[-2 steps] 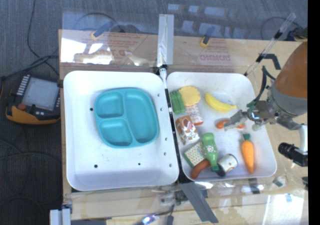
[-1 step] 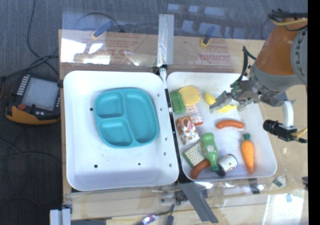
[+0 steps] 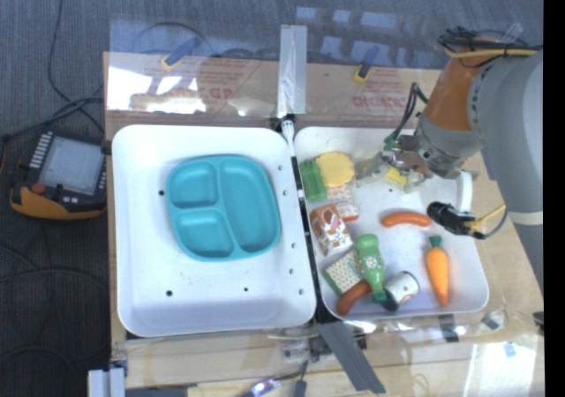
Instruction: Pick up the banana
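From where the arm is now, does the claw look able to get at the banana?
Probably yes: the claw is right over the banana at the right bin's far side, with nothing stacked on it.

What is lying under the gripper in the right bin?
A yellow piece, probably the banana, shows beneath the gripper in the right bin. The gripper covers most of it, so its shape stays unclear.

banana [image 3: 399, 176]: mostly hidden under the hand [image 3: 402, 161]
arm [image 3: 503, 122]: cut off by right edge
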Motion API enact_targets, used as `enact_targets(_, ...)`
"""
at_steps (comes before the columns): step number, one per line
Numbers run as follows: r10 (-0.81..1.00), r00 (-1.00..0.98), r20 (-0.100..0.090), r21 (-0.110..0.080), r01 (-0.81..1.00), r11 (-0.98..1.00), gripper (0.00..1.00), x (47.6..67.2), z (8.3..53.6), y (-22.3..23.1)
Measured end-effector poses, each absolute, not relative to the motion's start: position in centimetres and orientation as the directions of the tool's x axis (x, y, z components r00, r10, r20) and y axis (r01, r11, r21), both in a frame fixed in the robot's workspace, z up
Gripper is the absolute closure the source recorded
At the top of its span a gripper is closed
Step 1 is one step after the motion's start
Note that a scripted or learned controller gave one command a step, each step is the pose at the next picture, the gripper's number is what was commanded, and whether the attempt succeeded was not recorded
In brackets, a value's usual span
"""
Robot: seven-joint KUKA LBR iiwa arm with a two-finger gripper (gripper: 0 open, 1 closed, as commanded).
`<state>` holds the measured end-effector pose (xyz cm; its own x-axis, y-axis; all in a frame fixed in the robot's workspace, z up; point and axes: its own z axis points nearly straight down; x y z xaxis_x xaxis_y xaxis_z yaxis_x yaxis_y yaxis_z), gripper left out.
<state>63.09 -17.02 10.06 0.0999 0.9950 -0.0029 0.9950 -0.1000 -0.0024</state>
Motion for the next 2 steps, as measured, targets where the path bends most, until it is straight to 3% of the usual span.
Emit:
enact_targets(1, 0.998, -0.07, 0.003, -0.011, 0.997, 0.07, 0.0, 66.8, 8.8, -19.7)
enact_targets(2, 0.998, -0.056, -0.002, 0.0, 0.998, 0.056, 0.0, 66.9, 16.4, -19.0)
